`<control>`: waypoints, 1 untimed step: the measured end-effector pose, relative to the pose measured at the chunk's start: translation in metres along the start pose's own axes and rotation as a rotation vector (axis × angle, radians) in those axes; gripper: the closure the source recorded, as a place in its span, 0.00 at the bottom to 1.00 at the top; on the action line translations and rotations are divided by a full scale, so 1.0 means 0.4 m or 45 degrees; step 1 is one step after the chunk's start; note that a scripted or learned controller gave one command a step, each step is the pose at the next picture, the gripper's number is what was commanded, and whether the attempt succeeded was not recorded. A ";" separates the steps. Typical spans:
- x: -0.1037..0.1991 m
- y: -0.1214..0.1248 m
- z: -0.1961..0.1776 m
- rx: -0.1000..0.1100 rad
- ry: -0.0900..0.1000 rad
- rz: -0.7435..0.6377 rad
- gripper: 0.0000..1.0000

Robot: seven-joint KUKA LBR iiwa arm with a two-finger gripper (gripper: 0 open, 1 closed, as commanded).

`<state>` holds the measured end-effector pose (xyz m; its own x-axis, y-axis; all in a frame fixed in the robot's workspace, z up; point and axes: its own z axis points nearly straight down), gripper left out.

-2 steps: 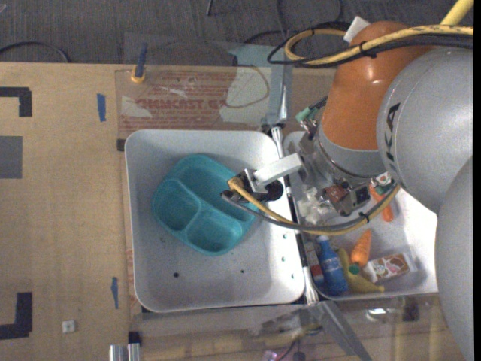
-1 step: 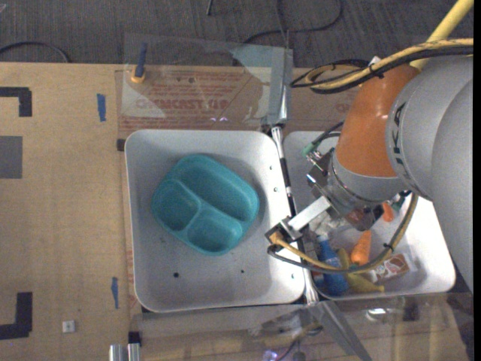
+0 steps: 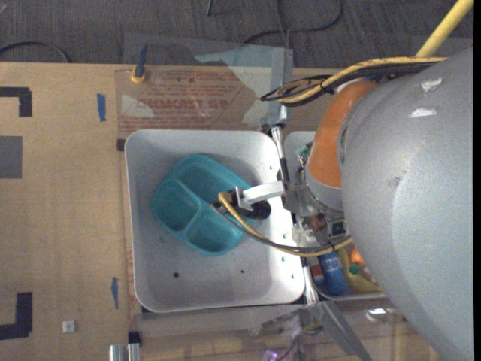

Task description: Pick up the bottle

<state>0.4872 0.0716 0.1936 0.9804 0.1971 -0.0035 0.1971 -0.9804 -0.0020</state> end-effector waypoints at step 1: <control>0.019 -0.207 -0.151 -0.003 0.001 -0.592 1.00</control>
<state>0.4786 0.1542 0.2540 0.7879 0.6158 -0.0023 0.6158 -0.7879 -0.0011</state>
